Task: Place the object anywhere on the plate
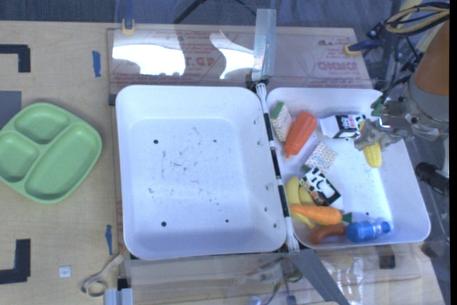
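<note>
So the arm's reaching in from the right and the gripper (376, 133) is parked over the far side of the right bin (407, 225), right on top of a little yellow corn (373, 152). The corn hangs out from under the metal fingers, tip pointing down, and it sure looks pinched between them, fingers clamped on its top end, though the angle is slanted enough that I wouldn't bet the house on how solid that grip is. My guess is that the corn is the object, since it's the one thing the gripper has gone for. Everything else is lying around in that same bin: a carrot (300, 133) up by the divider, a couple of printed cards (348, 125), and down in the near corner a pile with a banana (293, 191), another orange veggie (318, 213) and a blue bottle (368, 229). The left bin (143, 103) sits between all that and the green plate (48, 151), which is way over on the bench at the left, well apart from the gripper. So I'd say it's early: corn grabbed by its end, probably because that's what stuck up clear of the clutter, and the whole carry across is left to do. Thin end-grip like that could slip.
</note>
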`<state>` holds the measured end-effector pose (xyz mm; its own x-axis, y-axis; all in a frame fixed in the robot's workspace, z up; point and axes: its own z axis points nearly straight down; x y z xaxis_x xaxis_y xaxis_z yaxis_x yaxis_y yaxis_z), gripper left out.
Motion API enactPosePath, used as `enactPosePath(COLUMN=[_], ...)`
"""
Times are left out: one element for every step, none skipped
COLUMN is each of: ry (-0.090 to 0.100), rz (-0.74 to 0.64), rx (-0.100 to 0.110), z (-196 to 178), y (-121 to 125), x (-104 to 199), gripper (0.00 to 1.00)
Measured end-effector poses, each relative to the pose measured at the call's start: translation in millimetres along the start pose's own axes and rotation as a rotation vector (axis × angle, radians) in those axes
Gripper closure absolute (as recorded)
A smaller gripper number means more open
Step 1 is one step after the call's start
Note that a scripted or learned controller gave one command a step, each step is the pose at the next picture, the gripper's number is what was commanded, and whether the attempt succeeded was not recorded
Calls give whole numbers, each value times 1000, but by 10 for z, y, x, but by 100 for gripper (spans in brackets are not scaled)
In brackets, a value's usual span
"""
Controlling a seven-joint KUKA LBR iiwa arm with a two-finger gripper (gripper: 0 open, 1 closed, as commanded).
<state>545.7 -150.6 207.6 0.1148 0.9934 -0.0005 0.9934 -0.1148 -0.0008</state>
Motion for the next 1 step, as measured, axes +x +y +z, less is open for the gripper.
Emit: enactPosePath(ry=[2], rz=[-411], rx=[0], z=[225], y=[-300], x=[651], gripper=[100])
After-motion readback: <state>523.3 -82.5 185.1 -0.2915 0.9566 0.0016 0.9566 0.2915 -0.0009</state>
